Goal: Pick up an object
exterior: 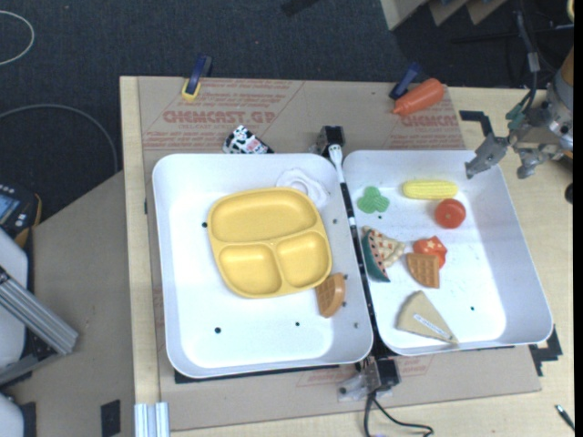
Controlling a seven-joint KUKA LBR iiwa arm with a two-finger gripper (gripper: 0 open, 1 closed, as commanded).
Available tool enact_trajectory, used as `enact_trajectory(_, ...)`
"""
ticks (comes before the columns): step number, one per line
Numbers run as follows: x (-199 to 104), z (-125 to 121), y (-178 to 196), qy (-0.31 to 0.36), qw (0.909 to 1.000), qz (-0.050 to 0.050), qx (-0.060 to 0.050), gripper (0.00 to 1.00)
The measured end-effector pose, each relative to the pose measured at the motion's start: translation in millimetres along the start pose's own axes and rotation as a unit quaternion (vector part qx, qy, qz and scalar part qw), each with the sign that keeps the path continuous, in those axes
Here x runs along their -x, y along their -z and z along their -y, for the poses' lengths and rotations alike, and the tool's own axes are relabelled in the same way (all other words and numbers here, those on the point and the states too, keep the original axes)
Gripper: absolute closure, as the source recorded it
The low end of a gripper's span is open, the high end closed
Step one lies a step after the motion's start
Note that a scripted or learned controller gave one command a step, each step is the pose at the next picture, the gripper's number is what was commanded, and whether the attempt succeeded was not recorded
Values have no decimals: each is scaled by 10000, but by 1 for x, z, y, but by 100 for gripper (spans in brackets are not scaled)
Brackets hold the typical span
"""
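Note:
My gripper (501, 166) hangs over the far right corner of the right bin (496, 271), open, with nothing between its fingers. Left of it and a little nearer lie a yellow corn cob (430, 188) and a red tomato (450, 213). Further into that bin are a green leafy piece (372, 200), a pizza slice (382, 249), a red and orange piece (426, 261) and a cheese wedge (424, 319). The left bin (264, 340) holds a yellow divided plate (270, 241) and a brown bread piece (332, 294).
An orange carrot (419, 96) lies on the bench behind the right bin. A black-and-white toy (246, 141) sits behind the left bin, and a white ring-shaped thing (305, 185) rests by the plate's far edge. A clamp (332, 144) stands between the bins.

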State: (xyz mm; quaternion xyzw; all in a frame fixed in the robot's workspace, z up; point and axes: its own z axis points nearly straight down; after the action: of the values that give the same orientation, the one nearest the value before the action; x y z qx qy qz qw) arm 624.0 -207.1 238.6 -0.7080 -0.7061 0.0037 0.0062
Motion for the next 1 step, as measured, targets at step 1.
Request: enact_trajectory(1, -1, -3, 8, 15, 10000, 17, 67, 0)
